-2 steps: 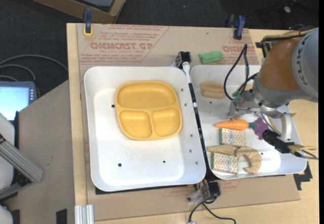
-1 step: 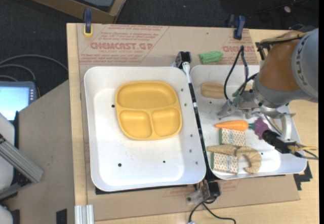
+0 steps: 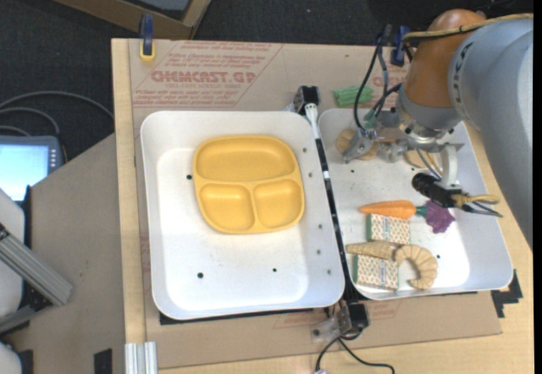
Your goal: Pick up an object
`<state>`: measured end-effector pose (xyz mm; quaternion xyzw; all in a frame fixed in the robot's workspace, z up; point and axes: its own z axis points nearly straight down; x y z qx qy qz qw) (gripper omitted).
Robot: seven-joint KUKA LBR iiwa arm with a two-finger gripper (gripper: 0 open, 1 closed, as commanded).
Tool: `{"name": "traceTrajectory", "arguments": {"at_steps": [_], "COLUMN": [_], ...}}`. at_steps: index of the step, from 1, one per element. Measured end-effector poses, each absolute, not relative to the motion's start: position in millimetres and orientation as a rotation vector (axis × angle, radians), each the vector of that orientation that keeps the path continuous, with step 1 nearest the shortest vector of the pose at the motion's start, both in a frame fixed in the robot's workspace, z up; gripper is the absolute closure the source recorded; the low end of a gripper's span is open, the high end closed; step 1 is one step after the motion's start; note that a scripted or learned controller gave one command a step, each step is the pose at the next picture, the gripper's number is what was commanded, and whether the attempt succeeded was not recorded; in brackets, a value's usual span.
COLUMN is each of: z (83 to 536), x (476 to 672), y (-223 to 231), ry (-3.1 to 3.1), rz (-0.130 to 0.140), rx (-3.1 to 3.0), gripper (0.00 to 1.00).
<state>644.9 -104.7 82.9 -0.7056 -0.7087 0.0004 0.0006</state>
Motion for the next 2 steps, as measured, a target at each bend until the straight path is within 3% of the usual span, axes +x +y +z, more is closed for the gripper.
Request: {"name": "traceTrajectory", "arguments": {"at_steps": [1,2], "z": [85.0,95.8], "x": [667.9,667.8], "y": [-93.6,-94.2], "ry": [-2.226,-2.228], "rz": [-0.005,-0.006], "rx": [-2.223,-2.226], "gripper": [0.00,1.00]}}
